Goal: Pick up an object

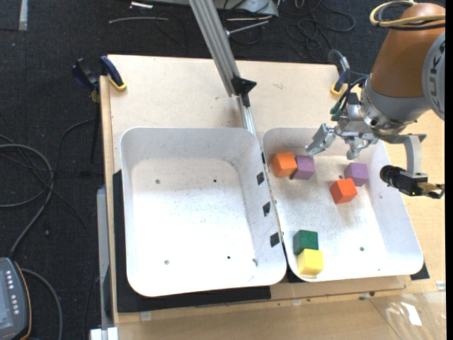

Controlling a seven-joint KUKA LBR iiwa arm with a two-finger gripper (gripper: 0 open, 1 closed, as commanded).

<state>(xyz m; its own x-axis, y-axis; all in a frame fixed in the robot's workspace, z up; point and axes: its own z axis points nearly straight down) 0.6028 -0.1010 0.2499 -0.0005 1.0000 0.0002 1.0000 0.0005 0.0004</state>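
Six small blocks sit in the right bin (396, 243), all close to the arm's working end. Arm (403, 55) comes in from the right w/ its orange band up top, and the jaws (338, 142) hang over the far part of that bin, fingers spread apart, nothing between them. One finger (318, 142) angles down-left toward the orange block (284, 164) and the purple block (304, 167); those two touch each other, just left of and below the jaws. Can't tell if the fingertip touches the purple one or hovers just above it.

Second purple block (357, 173) lies just below-right of the jaws, and a second orange block (343, 190) sits against it, a bit nearer the camera. Green block (306, 241) and yellow block (310, 261) are well apart from the jaws, down by the near rim, touching, green on the far side of yellow.

Left bin (184, 211) is well left of the jaws, across the divider. Both bins rest on a pale tabletop (177, 91). A metal rail (216, 37) slants in from the top, ending left of the jaws by the bins' far edge. Blue-yellow clamps (106, 73) grip the tabletop's far corners.
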